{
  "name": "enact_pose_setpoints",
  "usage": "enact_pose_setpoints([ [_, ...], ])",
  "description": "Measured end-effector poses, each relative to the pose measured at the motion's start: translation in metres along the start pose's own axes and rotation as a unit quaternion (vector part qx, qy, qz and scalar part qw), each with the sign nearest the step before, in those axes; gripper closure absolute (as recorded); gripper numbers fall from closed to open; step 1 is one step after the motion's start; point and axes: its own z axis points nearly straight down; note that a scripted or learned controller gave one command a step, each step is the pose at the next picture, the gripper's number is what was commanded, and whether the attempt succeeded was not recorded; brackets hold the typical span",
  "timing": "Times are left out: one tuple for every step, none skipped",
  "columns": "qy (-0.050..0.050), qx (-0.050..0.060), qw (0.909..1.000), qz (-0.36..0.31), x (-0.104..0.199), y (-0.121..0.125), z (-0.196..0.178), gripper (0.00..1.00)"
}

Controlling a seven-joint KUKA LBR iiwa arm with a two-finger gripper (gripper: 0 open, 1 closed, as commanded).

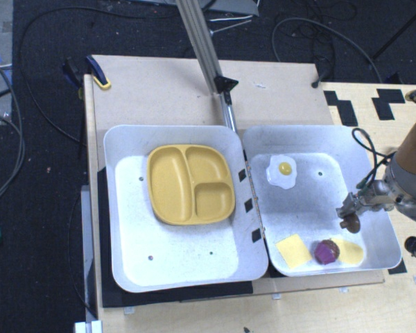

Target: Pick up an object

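While the pincer [349,219] hangs low over the right shallow white bin [331,141], nothing shows between its tips.
How far it is open cannot be told. A round purple toy [326,251] lies just below it, between two flat yellow slices [293,250]; a fried-egg toy [283,171] lies farther up.

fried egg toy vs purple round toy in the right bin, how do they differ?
The white fried egg toy with a yellow yolk lies flat; the purple round toy is domed. The egg lies toward the bin's far side, alone; the purple one lies at the near edge between two yellow pieces. Both lie in the right white bin.
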Motion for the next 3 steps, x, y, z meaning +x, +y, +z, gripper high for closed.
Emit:
enact_pose_setpoints([
  [-0.001, -0.001, 1.0000, 0.000, 0.000, 0.002, -0.051, 1.00],
  [0.001, 0.001, 1.0000, -0.002, 0.043, 0.024, -0.061, 1.00],
  [0.002, 0.002, 1.0000, -0.002, 0.090, 0.040, -0.054, 1.00],
])
